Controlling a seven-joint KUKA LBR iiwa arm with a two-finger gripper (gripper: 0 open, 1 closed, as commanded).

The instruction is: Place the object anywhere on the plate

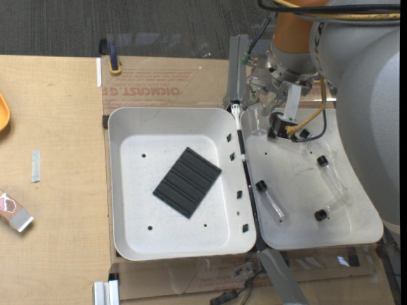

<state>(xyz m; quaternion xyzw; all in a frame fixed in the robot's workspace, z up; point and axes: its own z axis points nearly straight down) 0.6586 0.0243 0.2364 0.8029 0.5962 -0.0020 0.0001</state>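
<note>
Arm biggest, grey, coming in from right w/ orange band above wrist, bulk covering far right side of right bin. Bench next, tan wood, w/ cardboard sheet lying flat behind bins, red print on it reading backwards. Left bin and right bin both white, shallow, side by side, rims touching along middle. Plate in left bin: black, ribbed, rectangular, flat on bin floor, turned at a diagonal, roughly centre, apart from all walls. Gripper low over back-left corner of right bin, just beside dividing rim, w/ black and yellow cables looped beside it; open or closed can't tell, too cluttered and partly see-through there; nothing clearly seen in grip. Task objs in right bin, well apart from plate: three clear tubes w/ black caps. Tube one near left wall, angled. Tube two toward right side, angled down-right. Tube three near front right, cap end toward front, clear body hard to trace. Small stuff on bench left of bins: grey strip, packet at left edge, orange item cut off by frame, blue clamp at back by cardboard corner.
</note>
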